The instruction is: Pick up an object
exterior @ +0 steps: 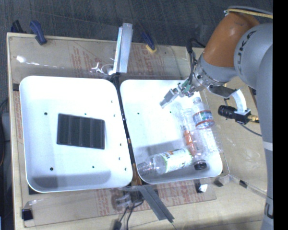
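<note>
Approach step: end effector [169, 97] fingers apart, nothing btwn, over right bin [149, 87] far edge. Next: descend onto bottle [167, 162] at near edge.

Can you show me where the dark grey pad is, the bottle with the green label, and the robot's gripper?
dark grey pad [80, 131], camera view, its middle.
bottle with the green label [170, 160], camera view, its label.
gripper [169, 97], camera view, between fingertips.

The grey arm [252, 47] is extended in from the right, orange band uppermost, with the claw [175, 96] angled down-left, nothing gripped.
</note>
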`<act>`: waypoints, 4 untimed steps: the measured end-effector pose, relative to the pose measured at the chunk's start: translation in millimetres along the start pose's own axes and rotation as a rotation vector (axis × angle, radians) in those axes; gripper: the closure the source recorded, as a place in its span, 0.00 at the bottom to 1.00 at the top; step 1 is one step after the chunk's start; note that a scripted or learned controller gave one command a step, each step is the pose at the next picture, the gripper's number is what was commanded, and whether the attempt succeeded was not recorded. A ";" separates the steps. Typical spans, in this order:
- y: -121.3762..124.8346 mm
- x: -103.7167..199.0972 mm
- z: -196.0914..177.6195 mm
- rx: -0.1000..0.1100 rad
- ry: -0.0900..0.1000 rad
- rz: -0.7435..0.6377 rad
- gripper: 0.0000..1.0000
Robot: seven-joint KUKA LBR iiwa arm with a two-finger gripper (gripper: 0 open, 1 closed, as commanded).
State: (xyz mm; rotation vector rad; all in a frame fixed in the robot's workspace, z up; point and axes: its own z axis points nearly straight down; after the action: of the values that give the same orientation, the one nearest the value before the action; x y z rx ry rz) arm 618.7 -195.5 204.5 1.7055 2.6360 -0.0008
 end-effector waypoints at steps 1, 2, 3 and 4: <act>-20.2 1.8 19.6 0.002 0.002 0.040 0.00; -19.0 2.3 9.2 0.002 0.002 0.035 1.00; -33.9 -0.2 -58.9 0.000 0.000 -0.021 1.00; 30.0 -28.1 -13.4 0.001 0.001 -0.111 1.00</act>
State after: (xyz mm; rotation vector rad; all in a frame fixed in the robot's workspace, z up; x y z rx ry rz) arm 657.5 -208.8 218.0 1.5575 2.7277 -0.0006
